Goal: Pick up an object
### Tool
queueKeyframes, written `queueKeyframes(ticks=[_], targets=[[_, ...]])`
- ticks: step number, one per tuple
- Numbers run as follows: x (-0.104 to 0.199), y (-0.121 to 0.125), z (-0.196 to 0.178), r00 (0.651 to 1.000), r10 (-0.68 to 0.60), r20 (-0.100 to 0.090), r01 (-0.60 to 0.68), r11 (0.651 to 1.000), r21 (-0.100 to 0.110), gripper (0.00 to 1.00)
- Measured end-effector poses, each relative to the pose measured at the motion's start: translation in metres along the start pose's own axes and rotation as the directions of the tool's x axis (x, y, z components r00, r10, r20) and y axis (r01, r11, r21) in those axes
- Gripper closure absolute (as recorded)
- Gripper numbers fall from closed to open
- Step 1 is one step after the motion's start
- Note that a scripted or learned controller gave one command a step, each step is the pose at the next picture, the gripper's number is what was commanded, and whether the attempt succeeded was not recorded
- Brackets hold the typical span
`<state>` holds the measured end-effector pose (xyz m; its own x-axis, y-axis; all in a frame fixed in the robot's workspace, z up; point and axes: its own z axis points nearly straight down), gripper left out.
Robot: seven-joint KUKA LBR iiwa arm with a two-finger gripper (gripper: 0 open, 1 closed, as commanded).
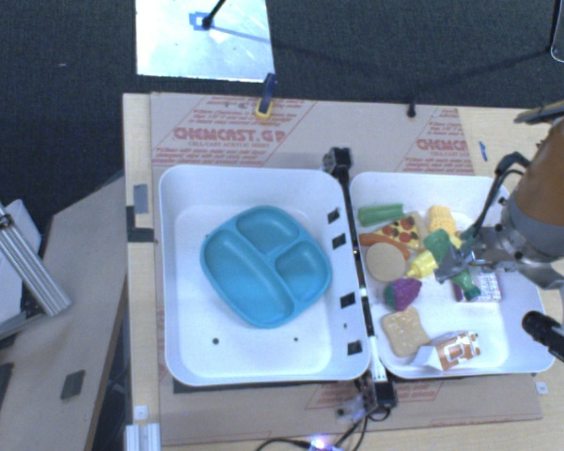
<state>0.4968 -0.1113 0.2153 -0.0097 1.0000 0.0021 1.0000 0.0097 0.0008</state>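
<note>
The right bin [522, 369] holds several toy foods. At its left side are a green pod [381, 213], a pizza slice [396, 234], a round tan cookie [386, 264], purple grapes [403, 293] and a bread slice [403, 331]. Further in lie yellow corn [440, 219], a green piece [437, 244], a small yellow piece [421, 268] and an orange-and-white packet [459, 349]. My gripper [457, 271] is low in the middle of this bin, beside the green and yellow pieces. A small green bit [467, 283] and a pink-and-white packet [485, 288] lie right at its tip.
A blue divided plate [265, 265] lies in the left bin [183, 346]. A dark ridge with clips [348, 252] separates the two bins. The arm's orange band [556, 181] hangs over the right bin's right rim.
</note>
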Motion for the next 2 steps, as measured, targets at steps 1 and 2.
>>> queueKeyframes(ticks=[1, 2], targets=[[0.047, -0.004, -0.007, 1.0, -0.001, 0.0, 0.001, 1.0, 0.001, 1.0], [0.106, -0.002, -0.016, 1.0, -0.002, 0.0, 0.002, 1.0, 0.001, 1.0]])
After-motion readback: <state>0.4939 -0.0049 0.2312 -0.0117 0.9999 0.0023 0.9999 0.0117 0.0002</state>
